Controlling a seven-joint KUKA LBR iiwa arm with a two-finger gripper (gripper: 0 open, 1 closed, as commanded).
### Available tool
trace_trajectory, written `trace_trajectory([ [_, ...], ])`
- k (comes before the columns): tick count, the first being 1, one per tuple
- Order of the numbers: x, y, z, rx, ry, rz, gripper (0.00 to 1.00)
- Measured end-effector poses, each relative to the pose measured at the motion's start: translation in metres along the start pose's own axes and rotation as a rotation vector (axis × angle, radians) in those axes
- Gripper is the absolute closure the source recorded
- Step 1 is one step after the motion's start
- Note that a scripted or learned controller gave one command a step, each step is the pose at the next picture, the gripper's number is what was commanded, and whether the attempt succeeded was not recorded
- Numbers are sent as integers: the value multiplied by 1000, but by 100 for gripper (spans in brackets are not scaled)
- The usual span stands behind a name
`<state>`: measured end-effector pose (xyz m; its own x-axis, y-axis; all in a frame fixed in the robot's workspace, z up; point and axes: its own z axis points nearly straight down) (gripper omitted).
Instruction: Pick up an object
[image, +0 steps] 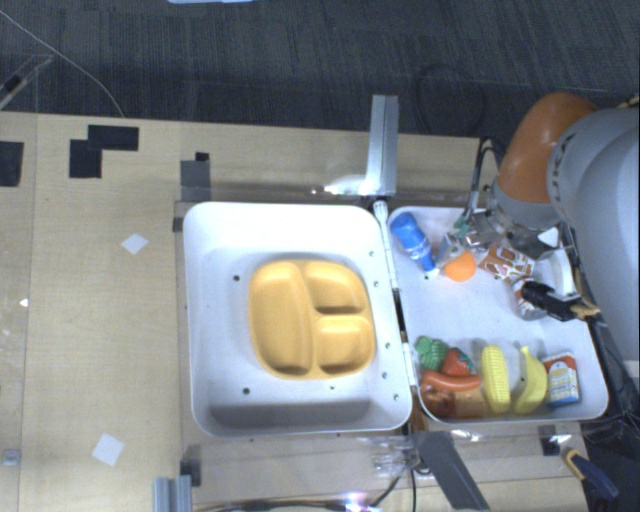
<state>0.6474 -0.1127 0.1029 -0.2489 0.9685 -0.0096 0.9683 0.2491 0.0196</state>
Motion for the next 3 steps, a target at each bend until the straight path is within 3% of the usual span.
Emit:
trace_trajectory([
  [1,-9,-30,-74,9,6,-211,100],
  [2,40,-56,-115,15,6,313,100],
  [3,14,-63,-119,16,4,406,100],
])
